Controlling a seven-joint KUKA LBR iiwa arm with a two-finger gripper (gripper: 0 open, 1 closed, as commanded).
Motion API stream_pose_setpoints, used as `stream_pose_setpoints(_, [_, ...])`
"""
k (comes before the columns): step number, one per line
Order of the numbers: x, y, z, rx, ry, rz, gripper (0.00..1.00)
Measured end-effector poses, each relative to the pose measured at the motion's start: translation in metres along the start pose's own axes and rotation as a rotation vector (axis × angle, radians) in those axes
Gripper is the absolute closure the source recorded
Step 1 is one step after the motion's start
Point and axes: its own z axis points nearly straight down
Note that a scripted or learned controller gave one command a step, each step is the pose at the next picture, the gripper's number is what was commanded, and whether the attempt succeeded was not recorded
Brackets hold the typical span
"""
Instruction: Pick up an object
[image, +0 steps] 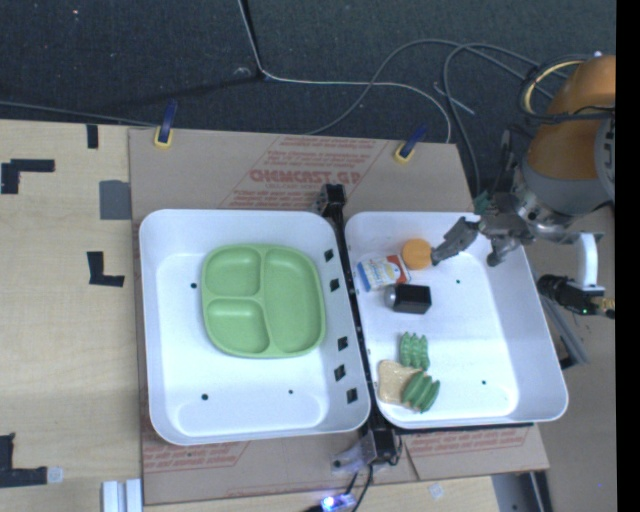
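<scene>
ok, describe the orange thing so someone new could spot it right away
Start at the right bin, the one nearest the arm. In its upper middle, near the far wall, sits a small round orange ball, just right of a white-and-blue packet and above a small black block. It is the only orange, round item there; the others are boxy, or green and tan lower down.

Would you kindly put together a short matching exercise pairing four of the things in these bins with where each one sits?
Things:
1. green divided plastic plate
2. small orange ball
3. small black block
4. robot's grey claw

Places:
A. right bin, just below the orange ball
B. over the right bin's upper right part
C. middle of the left bin
D. right bin, near its upper edge, beside a blue and white packet

Pairs: 1-C, 2-D, 3-A, 4-B
</scene>
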Motion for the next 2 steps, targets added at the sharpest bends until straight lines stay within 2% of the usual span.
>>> stream_pose_setpoints(1, [0.0, 0.003, -0.008, -0.013, -0.002, -0.003, 0.0])
stream_pose_setpoints(2, [0.007, -0.002, 0.039, -0.01, -0.002, -0.003, 0.0])
